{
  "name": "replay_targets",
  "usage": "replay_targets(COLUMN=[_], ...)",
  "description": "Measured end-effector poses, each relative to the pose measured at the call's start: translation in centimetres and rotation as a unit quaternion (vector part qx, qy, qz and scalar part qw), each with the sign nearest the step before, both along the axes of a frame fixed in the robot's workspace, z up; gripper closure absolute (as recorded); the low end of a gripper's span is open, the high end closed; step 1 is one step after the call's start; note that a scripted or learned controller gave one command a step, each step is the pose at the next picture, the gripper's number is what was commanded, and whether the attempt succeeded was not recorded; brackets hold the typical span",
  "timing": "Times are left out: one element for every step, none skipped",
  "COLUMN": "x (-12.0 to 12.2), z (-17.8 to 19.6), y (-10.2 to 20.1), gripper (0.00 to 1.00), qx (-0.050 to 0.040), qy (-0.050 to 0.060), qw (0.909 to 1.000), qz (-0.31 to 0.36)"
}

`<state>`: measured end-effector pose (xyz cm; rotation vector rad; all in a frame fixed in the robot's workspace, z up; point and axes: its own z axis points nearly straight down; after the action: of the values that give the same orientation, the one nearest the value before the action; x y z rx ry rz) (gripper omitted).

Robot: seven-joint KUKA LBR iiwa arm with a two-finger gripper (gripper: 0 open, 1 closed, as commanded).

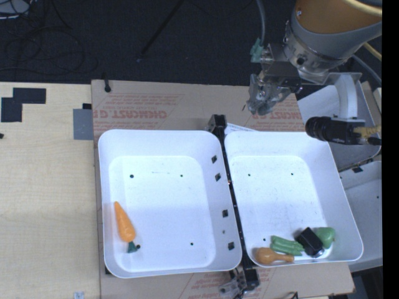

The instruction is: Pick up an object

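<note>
The right bin [349, 217] holds four items clustered at its near edge: a tan gourd-shaped piece [273, 256], a green pod [287, 245], a black block [309, 241] and a green lump [325, 234] partly hidden behind the block. Their exact shapes are hard to make out. The left bin [106, 167] holds a carrot [124, 223] near its near-left corner; most of its floor is open. A black divider [225, 198] joins the bins. The gripper [262, 102] hangs above the worktop [43, 185] beyond the right bin's far rim, gripping nothing; whether the jaws are spread cannot be determined.
</note>
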<state>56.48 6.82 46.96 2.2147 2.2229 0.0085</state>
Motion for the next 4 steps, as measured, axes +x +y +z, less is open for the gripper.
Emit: replay_targets(x=[1.0,-0.1,-0.4,2.3], z=[-15.8,-8.0,-14.5,-5.8], y=[4.6,9.6,2.7,-2.1], gripper=[1.00,1.00,1.00,1.00], qx=[-0.0020,0.0006,-0.0021,-0.0015], qy=[0.013,0.002,0.008,0.000], qw=[0.9999,1.0000,1.0000,1.0000], qz=[0.000,0.001,-0.004,-0.004])
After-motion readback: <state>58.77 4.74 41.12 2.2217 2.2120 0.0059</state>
